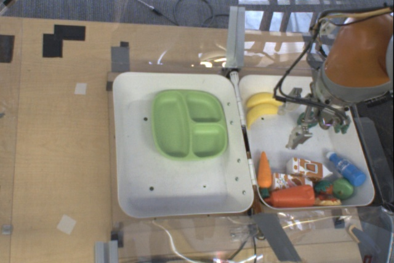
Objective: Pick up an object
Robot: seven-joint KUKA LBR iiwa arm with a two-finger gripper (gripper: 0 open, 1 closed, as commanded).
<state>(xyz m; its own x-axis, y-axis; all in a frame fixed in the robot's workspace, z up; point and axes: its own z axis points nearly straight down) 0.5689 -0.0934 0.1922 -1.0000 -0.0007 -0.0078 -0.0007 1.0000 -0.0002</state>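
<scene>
1 green tray (188,124) in left bin (132,194), well left of fingers. Right bin (367,194): 2 bananas (262,107) just left of gripper (306,130); 1 carrot (264,170), 2 cartons (306,167), 1 blue bottle (346,169) below it. Fingers apart, nothing btwn them.

Bright even light, window glare top, slightly soft.

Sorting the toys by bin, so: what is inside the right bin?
The right bin holds a banana, carrot, red sausage, small carton, blue bottle and green ball. The arm hides the far corner.
</scene>
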